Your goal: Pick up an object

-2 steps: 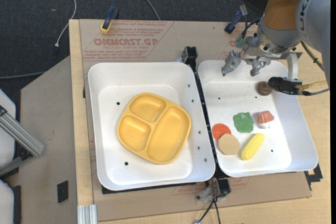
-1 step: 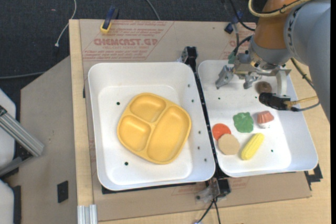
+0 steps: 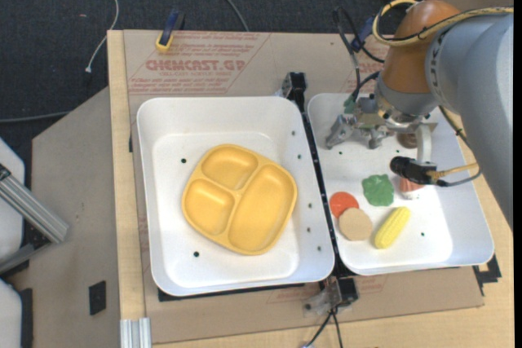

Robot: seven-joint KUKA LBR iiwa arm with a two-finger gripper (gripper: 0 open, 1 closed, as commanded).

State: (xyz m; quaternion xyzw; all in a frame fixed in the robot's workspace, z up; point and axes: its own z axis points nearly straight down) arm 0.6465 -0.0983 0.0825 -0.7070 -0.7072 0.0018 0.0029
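Observation:
My gripper (image 3: 383,133) hangs over the back part of the right bin (image 3: 465,244), below the arm's orange band. In front of it lie a green toy (image 3: 378,189), an orange-red disc (image 3: 343,202), a tan round piece (image 3: 355,224) and a yellow corn cob (image 3: 391,226). A small red and white object (image 3: 408,188) sits just under a black part of the tool, right of the green toy. I see nothing held in the gripper.
A yellow three-compartment plate (image 3: 239,198) lies in the middle of the left bin (image 3: 163,130). The two bins meet at a divider with black clips. Cables run around the arm's wrist and off the bench at the back.

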